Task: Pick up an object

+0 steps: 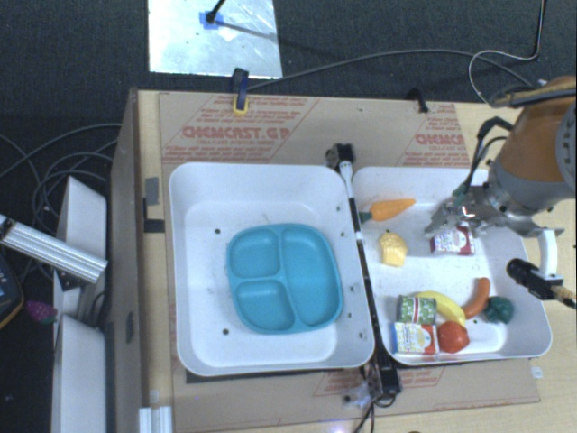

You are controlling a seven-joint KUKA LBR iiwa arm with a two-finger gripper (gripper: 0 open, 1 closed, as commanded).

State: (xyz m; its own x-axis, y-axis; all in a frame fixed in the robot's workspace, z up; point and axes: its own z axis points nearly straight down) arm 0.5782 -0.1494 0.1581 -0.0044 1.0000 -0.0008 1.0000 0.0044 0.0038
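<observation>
The right bin (pixel 534 330) holds several toy foods. An orange carrot (pixel 394 208) lies at its far left, with a yellow chunk (pixel 392 249) just in front of it. A red and white packet (pixel 453 241) lies mid-bin. My gripper (pixel 458 216) hangs directly over the packet's far edge, at the end of the grey arm with its orange band (pixel 532 147). Whether it touches the packet I cannot tell. At the bin's front sit a banana (pixel 444 304), a green can (pixel 416 309), a small carton (pixel 413 337), a tomato (pixel 453 336), a sausage (pixel 479 297) and a dark green piece (pixel 499 309).
The left bin (pixel 198 242) holds a blue divided plate (pixel 284 276). A black divider strip (pixel 356 233) runs between the bins. A black part with a white bracket (pixel 536 273) sticks out over the right bin's right rim. Cables lie behind the bench.
</observation>
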